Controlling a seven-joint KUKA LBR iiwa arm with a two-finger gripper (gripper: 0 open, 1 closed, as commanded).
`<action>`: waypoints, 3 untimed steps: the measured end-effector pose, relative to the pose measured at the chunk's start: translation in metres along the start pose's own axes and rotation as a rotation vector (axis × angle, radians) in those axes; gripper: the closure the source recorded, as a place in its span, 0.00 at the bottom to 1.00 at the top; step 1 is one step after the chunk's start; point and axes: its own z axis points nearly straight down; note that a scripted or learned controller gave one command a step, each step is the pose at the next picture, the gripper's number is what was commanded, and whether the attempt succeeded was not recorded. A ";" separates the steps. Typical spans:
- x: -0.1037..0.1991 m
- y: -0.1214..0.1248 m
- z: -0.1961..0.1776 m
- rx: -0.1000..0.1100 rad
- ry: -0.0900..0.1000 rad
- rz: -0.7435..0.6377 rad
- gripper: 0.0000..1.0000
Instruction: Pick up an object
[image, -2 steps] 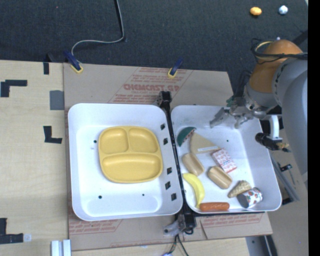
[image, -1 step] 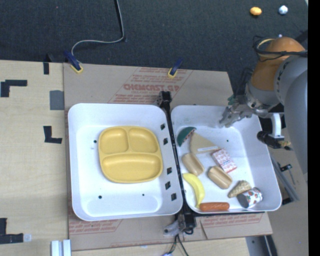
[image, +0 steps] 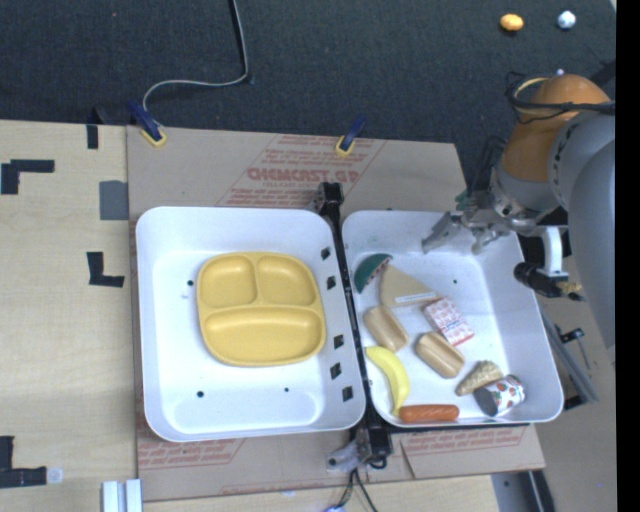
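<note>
The gripper (image: 462, 231) is hovering over the upper right part of the right bin (image: 520, 345), its two fingers spread apart and pinching nothing, with the grey arm (image: 590, 190) and its orange band (image: 545, 125) reaching in behind it from the right. Below and to the left of it, the candidates for picking are lying scattered across the bin floor: a pale wedge (image: 403, 283) beside a dark green slice (image: 372, 267), two tan bread-like rolls (image: 384, 327) (image: 439, 353), a small red-and-white packet (image: 447, 321), a banana (image: 389, 374), a red sausage (image: 429, 412) against the near wall, a cone-shaped piece (image: 480, 376) and a small rounded grey-and-red item (image: 500, 396). These are looking like toy foods, so I am judging them light, stiff and rather smooth; the rolls seem the easiest take, across their short width at mid-length, while the flat wedge and packet are likely giving the fingers little to close on. The left bin (image: 160, 330) is carrying a yellow divided plate (image: 262, 308). The cardboard sheet (image: 300, 175) under both bins is bearing red print reading roughly "CHEMCAST", with smaller lines too fine to read; the packet's printing is likewise too small to make out.
</note>
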 end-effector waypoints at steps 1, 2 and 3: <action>-0.001 -0.001 0.029 0.002 0.008 0.003 0.00; -0.002 0.000 0.019 -0.001 0.004 0.001 1.00; -0.002 0.000 0.019 -0.001 0.004 0.002 0.00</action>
